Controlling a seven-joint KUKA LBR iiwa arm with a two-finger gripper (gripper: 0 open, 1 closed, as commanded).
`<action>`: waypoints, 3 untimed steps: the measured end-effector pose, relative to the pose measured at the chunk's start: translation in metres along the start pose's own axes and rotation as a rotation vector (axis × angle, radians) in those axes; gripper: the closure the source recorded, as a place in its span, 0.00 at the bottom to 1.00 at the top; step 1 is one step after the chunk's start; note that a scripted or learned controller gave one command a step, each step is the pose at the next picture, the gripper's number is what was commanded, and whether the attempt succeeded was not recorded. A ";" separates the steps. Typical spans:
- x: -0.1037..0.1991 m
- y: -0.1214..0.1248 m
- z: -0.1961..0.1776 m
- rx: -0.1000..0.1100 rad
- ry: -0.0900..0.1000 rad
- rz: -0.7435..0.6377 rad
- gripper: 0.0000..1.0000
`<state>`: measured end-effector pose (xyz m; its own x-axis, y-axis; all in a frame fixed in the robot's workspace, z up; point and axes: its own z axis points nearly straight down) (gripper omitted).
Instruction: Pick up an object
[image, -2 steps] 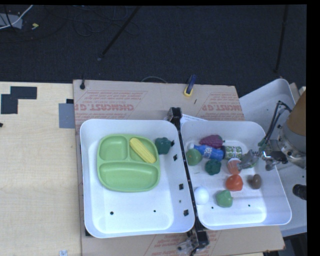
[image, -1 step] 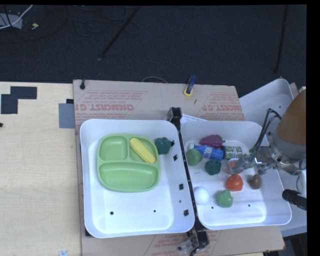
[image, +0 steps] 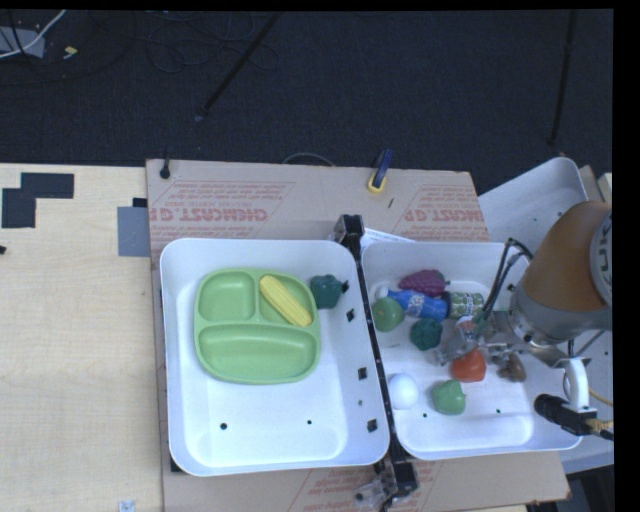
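Basically, the arm (image: 565, 275) reached in from the right over the right bin (image: 470, 440). Its gripper (image: 468, 340) sat low among the toys, just above a red toy (image: 468, 367); could not tell how wide it was open or whether it gripped anything. Nearby lay a dark green toy (image: 425, 334), a round green ball (image: 387, 314), a purple toy (image: 424, 282), a blue bottle (image: 415, 303), a white ball (image: 402, 390) and a green pepper (image: 449, 398). The left bin (image: 260, 440) had a green divided plate (image: 255, 326) with a corn cob (image: 285, 300) in its upper right compartment, and a dark green toy beside the plate (image: 326, 290). Cardboard (image: 300, 205) under the bins carried red print, upside down, not readable.
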<state>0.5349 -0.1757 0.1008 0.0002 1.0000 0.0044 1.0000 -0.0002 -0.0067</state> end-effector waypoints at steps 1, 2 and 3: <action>0.001 0.000 0.014 -0.003 -0.002 0.004 0.00; -0.001 -0.001 0.003 -0.004 -0.003 0.010 1.00; -0.005 0.009 -0.047 -0.009 -0.005 0.000 1.00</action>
<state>0.5445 -0.1808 0.1473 0.0000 1.0000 -0.0007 1.0000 0.0000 0.0024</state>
